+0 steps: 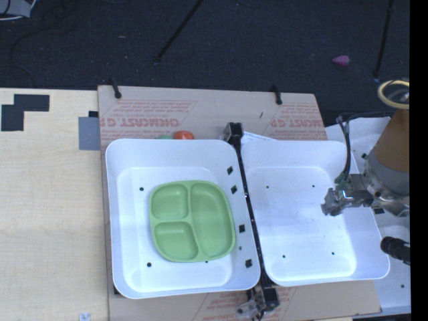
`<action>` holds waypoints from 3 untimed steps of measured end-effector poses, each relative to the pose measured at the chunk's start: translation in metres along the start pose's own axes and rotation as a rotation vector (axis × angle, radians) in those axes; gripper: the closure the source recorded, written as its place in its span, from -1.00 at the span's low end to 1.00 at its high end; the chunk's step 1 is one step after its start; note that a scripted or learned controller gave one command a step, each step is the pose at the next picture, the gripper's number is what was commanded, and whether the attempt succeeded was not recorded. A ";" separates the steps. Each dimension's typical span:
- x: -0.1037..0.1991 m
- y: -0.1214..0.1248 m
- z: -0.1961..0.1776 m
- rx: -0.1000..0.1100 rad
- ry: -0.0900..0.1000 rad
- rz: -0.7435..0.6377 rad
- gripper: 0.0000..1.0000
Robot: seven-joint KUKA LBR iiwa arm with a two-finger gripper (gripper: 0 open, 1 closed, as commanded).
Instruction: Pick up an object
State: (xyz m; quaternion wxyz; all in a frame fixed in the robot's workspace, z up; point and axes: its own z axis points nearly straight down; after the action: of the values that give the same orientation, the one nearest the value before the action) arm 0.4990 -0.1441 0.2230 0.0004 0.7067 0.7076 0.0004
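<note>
Pincer (332, 202) sits low over the right bin (301, 263), near its right wall, arm (394, 152) coming in from the right edge. Whether it is open or closed cannot be told at this size and angle; nothing is seen in its grip. The only clear candidate to pick is the green plate (192, 220), a three-compartment tray lying flat in the middle of the left bin (127, 179), well apart from the pincer, with the black divider (244, 206) between the bins in the path. A small orange thing (183, 136) lies just behind the left bin's back rim, on the cardboard (200, 116), outside both bins. Risks, as judged from here: a close at the present spot would likely catch nothing, since the floor under the pincer looks bare. A low traverse to the left could clip the divider or the bin walls. The plate lies flat and wide, so a top-down grasp has only the thin raised rims and inner ridges to pinch; a descent onto a compartment floor would probably just press it or slide off. A pinch on one rim may tip the plate or shove it against the bin wall instead of lifting it.
</note>
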 end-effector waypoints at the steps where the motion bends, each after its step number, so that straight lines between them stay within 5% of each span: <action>1: -0.001 0.001 -0.050 -0.002 -0.001 0.000 1.00; 3: 0.102 0.036 -0.037 0.003 0.002 -0.003 1.00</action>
State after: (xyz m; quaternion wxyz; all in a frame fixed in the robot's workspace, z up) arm 0.5345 -0.0416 0.2603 -0.0013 0.7055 0.7087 -0.0002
